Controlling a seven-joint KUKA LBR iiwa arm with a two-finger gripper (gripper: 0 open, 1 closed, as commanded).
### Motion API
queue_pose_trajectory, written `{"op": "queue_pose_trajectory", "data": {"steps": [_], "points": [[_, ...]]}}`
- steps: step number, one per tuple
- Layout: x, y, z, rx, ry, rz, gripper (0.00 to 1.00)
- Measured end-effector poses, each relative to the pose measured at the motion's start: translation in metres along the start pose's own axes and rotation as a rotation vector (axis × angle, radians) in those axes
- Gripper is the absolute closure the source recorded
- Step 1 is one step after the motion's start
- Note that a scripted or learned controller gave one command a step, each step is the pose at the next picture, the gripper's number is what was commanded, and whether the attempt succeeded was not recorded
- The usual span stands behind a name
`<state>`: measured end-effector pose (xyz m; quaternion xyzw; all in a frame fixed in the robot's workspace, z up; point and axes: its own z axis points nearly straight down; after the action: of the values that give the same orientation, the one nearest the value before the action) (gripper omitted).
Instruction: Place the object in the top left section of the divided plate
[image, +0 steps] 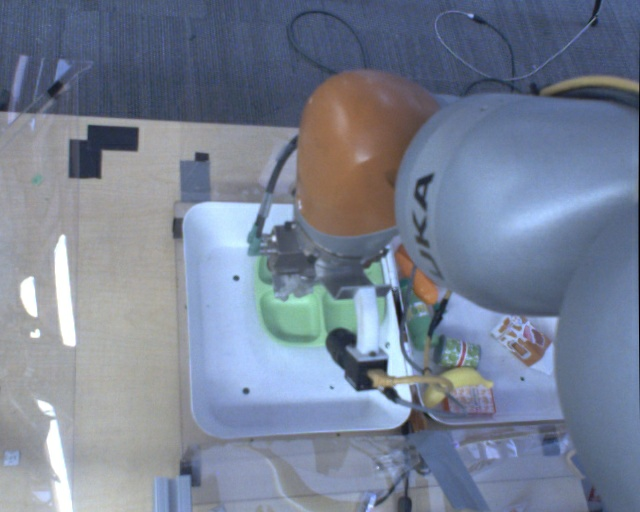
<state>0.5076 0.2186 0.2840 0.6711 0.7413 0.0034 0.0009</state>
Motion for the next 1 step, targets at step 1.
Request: {"op": "queue_pose_trajectory", "data": {"steps": [1], "points": [[0.0125,-0.0189,-0.1526,0.001,-0.001,0.212,1.0]]}}
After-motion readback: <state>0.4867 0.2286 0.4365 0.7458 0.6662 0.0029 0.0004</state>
